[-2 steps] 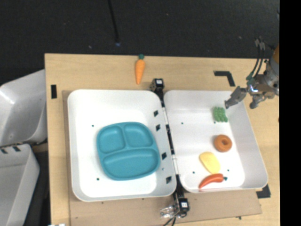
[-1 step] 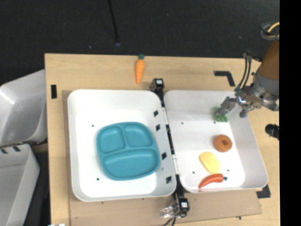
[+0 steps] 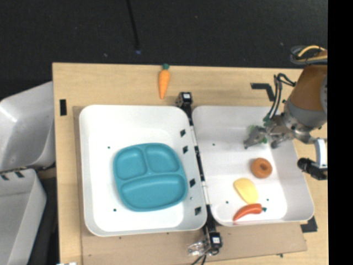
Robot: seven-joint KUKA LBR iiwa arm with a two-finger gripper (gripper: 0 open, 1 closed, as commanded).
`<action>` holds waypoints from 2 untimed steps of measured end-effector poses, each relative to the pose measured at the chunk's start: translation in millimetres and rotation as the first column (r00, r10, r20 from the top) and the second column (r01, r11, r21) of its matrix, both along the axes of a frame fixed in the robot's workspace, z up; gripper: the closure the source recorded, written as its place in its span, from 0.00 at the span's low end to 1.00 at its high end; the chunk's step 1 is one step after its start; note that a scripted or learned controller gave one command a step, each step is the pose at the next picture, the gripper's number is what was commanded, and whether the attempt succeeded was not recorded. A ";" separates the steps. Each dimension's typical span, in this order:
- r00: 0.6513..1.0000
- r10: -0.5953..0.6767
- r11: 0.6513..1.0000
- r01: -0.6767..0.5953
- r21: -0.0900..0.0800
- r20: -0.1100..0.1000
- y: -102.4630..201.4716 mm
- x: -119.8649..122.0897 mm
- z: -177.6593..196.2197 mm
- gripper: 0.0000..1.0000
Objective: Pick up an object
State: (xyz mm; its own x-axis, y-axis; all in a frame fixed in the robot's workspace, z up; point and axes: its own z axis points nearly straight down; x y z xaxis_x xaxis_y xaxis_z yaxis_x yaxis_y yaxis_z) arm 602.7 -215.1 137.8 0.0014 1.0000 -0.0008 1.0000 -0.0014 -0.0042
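Gripper [image 3: 255,138] is held low over right bin [image 3: 220,148], above the doughnut [image 3: 262,168]; fingers' state cannot be told; nothing seen held.

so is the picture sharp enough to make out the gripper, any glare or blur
Camera view: soft overall, the gripper is a small blurred shape over the right bin; white bins are bright but not blown out; the doughnut casts a faint shadow.

Nothing readable is showing anywhere from where I'm standing: no words, labels, brand marks or numbers are appearing on the counter [image 3: 110,81], and none on either white bin or the items lying about them.
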 end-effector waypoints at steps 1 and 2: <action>1.000 -0.003 1.000 0.003 -0.001 0.003 -1.1 -0.1 -38.6 0.00; 1.000 -0.004 1.000 0.004 -0.003 0.010 -2.3 1.3 -24.6 1.00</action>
